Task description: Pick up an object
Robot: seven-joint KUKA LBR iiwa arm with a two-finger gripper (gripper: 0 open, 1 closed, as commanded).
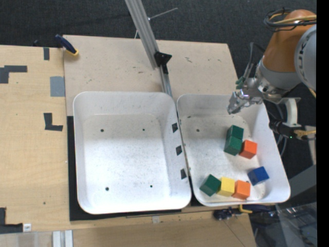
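Blocks lie in the right bin (198,112), all below the pincer (235,106) as the camera sees it. The pincer hangs over the bin's upper right part, near its far rim, under the grey wrist and orange band of the arm (288,50). Whether it is open or closed cannot be told at this size, and nothing shows in its grip.

Nearest to it is the tall green block (234,140), just below and apart from it. Touching that block's right side is an orange block (249,148). Further below and slightly right sits a blue block (258,175). Farthest from the pincer, by the bin's near rim, three blocks stand in a touching row: a green block (209,184), a yellow block (226,186) and a second orange block (242,189).

The left bin (82,107) lies well to the pincer's left on the bench (113,60).
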